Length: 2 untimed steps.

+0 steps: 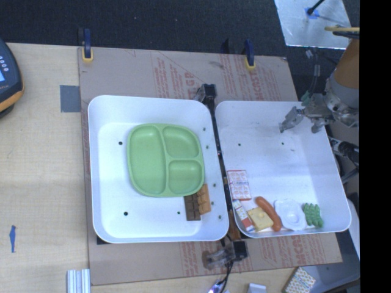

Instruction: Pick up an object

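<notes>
My gripper [302,122] hangs over the upper right part of the right bin [269,133], its fingers spread open with nothing between them. The toy food lies far from it, in that bin's near corner: an orange sausage [269,213], a yellow block [259,219], a white fried-egg piece [289,214] and a green bunch [313,214]. A red-printed card [238,184] and a small packet [241,211] lie by the bin's left wall. In the left bin [107,163] a green divided plate [165,159] sits with a brown chocolate bar [198,202] below it.
Blue and yellow clamps [86,43] [248,52] hold the cardboard sheet at the far edge. A black clip [208,93] sits where the bins meet at the back. A grey device [7,75] rests at the far left of the bench.
</notes>
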Each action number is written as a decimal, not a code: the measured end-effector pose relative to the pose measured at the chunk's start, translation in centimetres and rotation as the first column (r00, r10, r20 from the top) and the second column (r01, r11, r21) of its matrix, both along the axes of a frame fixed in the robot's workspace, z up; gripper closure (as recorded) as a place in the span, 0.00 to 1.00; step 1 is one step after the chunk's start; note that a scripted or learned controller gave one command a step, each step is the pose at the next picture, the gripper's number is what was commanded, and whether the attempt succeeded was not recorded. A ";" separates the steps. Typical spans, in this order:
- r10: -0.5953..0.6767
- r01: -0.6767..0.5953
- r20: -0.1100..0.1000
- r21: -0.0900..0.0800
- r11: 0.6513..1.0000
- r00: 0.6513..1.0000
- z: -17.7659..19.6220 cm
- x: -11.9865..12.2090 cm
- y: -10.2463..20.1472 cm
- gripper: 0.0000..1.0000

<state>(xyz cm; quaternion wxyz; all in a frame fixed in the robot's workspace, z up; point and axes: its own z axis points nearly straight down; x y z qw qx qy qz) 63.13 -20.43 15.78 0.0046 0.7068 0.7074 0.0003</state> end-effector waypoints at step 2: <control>0.005 -0.005 -0.014 0.008 1.000 1.000 -6.9 -13.0 8.2 0.00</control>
